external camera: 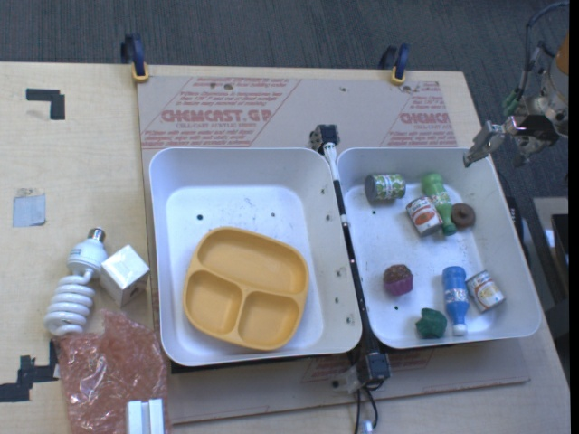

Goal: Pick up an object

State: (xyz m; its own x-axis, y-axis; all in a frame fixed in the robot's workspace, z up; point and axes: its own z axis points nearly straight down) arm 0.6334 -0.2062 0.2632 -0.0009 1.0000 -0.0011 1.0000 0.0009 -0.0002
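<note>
Blue bottle (pixel 455 295), white-capped, flat in right bin (pixel 516 233); claw (pixel 488 143) state unclear.

My view is evenly and brightly lit from overhead, with soft, short shadows under the yellow tray (pixel 245 287) and the small items. The white bins (pixel 172 197) look slightly washed out. Detail is a little soft and grainy throughout.

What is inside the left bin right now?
The left bin holds one yellow tray with three compartments, lying flat toward the near side. Bare white floor shows around it. Whatever lies beneath the tray is covered, so I cannot tell.
</note>
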